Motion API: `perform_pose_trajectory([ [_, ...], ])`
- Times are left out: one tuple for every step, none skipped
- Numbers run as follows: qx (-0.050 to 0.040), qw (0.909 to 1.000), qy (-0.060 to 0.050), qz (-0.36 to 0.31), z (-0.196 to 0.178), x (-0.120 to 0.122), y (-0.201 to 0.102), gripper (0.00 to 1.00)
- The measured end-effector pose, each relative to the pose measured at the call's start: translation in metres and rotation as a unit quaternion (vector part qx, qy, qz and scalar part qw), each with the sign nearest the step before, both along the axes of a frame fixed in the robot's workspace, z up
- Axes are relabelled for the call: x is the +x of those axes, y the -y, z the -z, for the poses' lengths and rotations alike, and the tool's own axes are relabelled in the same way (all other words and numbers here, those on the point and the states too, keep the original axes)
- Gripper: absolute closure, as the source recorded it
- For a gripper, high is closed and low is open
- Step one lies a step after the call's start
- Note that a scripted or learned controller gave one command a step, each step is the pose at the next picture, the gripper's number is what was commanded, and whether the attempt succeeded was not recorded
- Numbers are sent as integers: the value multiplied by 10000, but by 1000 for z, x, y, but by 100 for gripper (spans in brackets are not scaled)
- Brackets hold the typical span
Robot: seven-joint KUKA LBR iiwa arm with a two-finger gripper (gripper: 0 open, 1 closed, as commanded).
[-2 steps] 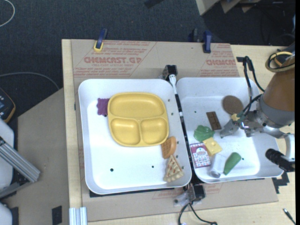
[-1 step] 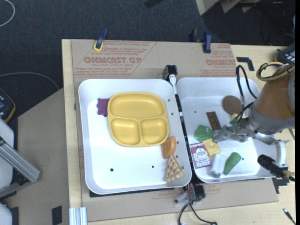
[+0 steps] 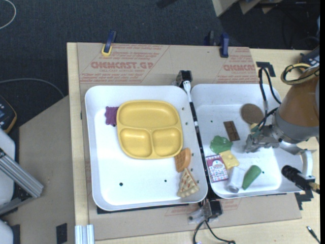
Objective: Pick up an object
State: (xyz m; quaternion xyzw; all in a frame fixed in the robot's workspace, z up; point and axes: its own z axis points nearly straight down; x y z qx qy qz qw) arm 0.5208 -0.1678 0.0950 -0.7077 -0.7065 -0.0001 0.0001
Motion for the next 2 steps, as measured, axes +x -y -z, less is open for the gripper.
perform_pose_trajectory([
  [-17,10000,31,-10,-43,-1,0,100],
  [-15,10000,32,-15,-88,-4,-5,100],
])
